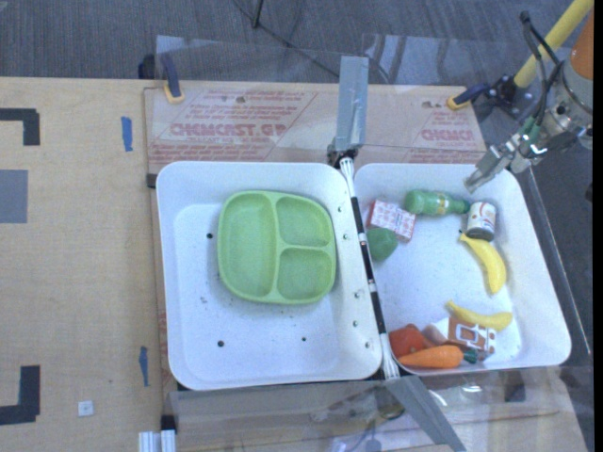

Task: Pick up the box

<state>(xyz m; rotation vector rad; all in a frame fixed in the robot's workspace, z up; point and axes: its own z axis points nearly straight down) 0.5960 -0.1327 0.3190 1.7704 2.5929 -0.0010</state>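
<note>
Box, red and white, lies at ten o'clock in the right bin, just beside a green bottle. The gripper hovers over the bin's one o'clock rim; whether it is parted or closed is unclear. Likely the approach step: next it must travel toward nine o'clock and descend over the box.

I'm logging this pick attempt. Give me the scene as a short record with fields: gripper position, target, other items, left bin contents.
gripper: gripper above the right bin's back right corner, touching nothing
target: box, red and white, near the divider, lying in the right bin, not grasped
right bin others: green bottle, small can, two bananas, carrot, green round item
left bin: green divided plate
</note>
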